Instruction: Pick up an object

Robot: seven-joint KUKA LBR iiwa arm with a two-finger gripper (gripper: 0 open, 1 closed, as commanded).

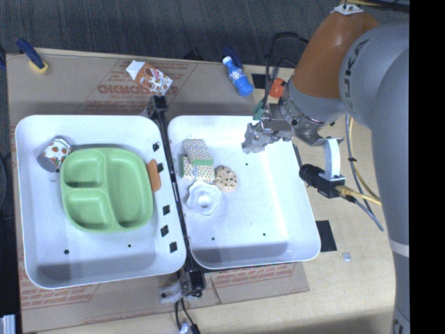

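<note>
we see one hand [253, 142] hanging over the far part of the right bin [278, 207]; we cannot tell how it is set, and nothing shows in it. two white bins sit side by side on the table [354, 284]. the right bin holds three things near its left wall: a patterned box [197, 158], a round cookie [225, 178] and a white cup [202, 198]. the left bin [35, 207] holds a green divided tray [108, 188] and one small patterned object [55, 152] touching the tray's far left corner.

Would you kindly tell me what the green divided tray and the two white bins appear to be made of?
The green divided tray looks like moulded plastic, matte, with soft rounded compartment walls. The two white bins seem thin formed plastic, slightly glossy, judging by their rolled rims and faint sheen.
</note>
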